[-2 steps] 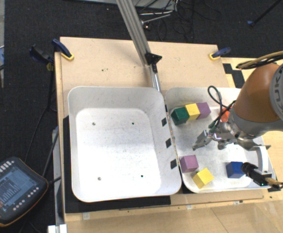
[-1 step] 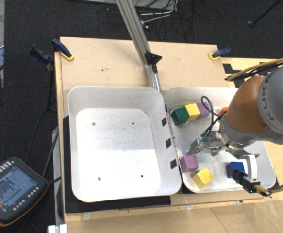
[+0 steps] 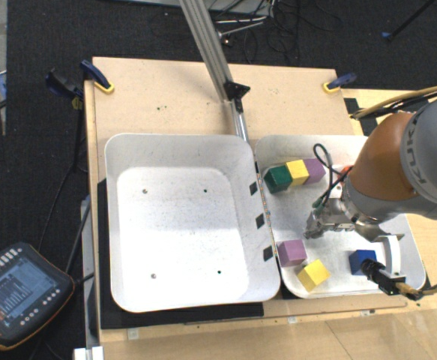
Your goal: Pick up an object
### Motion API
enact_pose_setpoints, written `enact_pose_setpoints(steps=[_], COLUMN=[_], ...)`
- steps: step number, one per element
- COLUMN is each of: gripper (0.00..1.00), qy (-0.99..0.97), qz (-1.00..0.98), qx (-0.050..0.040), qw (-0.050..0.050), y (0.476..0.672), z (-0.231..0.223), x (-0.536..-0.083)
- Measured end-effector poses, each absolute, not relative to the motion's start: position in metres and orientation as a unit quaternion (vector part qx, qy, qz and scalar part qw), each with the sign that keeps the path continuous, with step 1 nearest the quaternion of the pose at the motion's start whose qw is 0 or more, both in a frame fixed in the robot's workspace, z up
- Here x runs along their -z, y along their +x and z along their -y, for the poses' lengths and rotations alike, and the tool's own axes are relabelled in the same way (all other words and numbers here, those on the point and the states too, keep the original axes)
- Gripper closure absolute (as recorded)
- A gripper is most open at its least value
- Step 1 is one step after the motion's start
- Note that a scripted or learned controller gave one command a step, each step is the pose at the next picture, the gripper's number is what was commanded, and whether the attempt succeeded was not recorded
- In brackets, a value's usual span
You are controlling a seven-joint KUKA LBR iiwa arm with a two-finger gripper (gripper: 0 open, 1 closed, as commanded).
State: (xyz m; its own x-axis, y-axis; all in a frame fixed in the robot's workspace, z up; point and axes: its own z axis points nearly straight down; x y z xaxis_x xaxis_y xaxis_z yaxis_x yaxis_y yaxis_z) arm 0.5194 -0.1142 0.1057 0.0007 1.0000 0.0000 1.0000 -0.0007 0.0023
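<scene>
While the jaws' state cannot be told, the gripper [image 3: 317,223] hangs low in the right bin [image 3: 278,201]. Nearest lie a yellow block [image 3: 312,274] and a blue block [image 3: 363,262], with a purple block [image 3: 291,251] just beside the gripper. Farther back, green [image 3: 278,177], yellow [image 3: 298,172] and purple [image 3: 314,169] blocks touch in a row.

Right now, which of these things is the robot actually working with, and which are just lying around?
Part of the job:
- gripper, low over the right bin
- blocks in that bin: green block, yellow block, purple block, second yellow block, blue block

Just lying about:
- left bin
- handheld control pad on the floor
- clamps at the bench corners
</scene>
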Motion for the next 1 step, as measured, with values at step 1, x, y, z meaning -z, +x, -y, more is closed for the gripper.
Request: enact_pose_setpoints(steps=[1], gripper=[1.0], qy=[0.707], qz=[-0.707], qx=[-0.0014], qw=[0.003], y=[0.521], z=[0.1252], x=[-0.1578])
